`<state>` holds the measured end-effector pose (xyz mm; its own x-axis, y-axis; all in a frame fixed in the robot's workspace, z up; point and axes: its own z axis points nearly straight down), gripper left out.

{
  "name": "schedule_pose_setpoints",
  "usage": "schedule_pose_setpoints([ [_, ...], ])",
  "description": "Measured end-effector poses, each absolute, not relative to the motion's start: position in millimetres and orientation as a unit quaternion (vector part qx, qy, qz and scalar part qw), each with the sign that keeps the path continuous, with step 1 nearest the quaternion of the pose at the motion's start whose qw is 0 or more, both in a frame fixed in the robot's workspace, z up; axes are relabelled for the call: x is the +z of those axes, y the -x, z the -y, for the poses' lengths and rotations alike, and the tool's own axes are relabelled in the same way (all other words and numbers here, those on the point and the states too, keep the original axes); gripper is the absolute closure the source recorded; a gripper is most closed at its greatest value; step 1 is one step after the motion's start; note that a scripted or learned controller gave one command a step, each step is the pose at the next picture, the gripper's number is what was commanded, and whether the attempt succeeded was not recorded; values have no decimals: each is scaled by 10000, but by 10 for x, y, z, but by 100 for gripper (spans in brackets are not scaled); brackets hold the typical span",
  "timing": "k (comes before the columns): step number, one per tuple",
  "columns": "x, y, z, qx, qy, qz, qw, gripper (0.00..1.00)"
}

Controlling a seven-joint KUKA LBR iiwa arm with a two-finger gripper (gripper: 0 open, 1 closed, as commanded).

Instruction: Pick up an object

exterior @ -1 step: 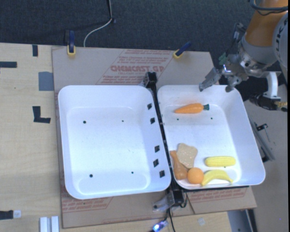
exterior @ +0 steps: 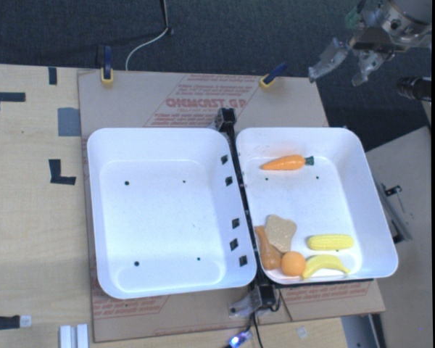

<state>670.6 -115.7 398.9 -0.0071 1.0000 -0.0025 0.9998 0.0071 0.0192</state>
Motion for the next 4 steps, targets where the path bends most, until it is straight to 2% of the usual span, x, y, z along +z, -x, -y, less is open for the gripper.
schedule_pose_setpoints([
  [1,3977,-6688,1186,-12,-7065,-7077,10,100],
  [2,4882,-6689,759,35,-7049,-7093,38,100],
  [3,5386,-6684,-114,28,-7035,-7107,16,100],
  [4,5344,-6683,-582,2,-7053,-7089,-3,100],
])
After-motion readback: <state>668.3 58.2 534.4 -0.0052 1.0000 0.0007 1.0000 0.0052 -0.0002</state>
